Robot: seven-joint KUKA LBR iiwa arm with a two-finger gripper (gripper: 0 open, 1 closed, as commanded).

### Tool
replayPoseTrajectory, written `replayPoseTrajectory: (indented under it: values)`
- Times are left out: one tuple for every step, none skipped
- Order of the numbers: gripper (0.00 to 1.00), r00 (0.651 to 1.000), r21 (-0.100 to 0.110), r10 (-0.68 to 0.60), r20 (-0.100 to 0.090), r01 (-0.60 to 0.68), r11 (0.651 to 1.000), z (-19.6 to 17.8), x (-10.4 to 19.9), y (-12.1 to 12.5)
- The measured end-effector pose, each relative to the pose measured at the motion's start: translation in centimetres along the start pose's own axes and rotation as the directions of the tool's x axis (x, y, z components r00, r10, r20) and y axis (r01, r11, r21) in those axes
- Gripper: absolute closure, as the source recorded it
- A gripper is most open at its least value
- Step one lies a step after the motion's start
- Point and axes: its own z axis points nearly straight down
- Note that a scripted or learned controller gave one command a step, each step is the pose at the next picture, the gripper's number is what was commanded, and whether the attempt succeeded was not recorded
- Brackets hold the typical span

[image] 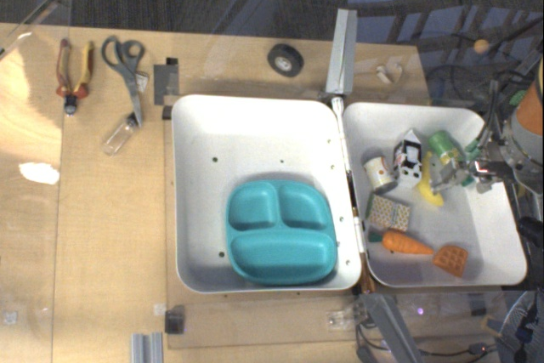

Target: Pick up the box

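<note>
Box (pixel 390 212), speckled and flat, lies in the right bin (pixel 497 263) just above the carrot (pixel 406 245) and beside the waffle (pixel 451 258). Gripper (pixel 442 174) hangs apart, over the green and yellow items; its opening seems narrow, though I cannot tell.

Before you lies a pale wooden bench (pixel 102 225) bearing two shallow white bins side by side: the left bin (pixel 195 183) and the right bin (pixel 501 259), their inner rims touching. Along the bench's far edge you see red-handled pliers (pixel 71 72), grey scissors (pixel 127 68), a small black block (pixel 167 81) and a roll of black tape (pixel 286 59).
</note>
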Motion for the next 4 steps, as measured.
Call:
replayPoseTrajectory:
  values:
    - [0.00,0.968,-0.010,-0.250,0.003,0.250,0.968,12.1,6.4,6.8]
    - [0.00,0.949,0.031,-0.315,-0.019,0.316,0.948,12.1,5.4,11.8]
    - [0.00,0.976,0.073,-0.219,-0.019,0.219,0.973,12.1,6.1,13.5]
    - [1.00,0.977,0.065,-0.215,0.007,0.214,0.975,11.0,4.7,13.5]
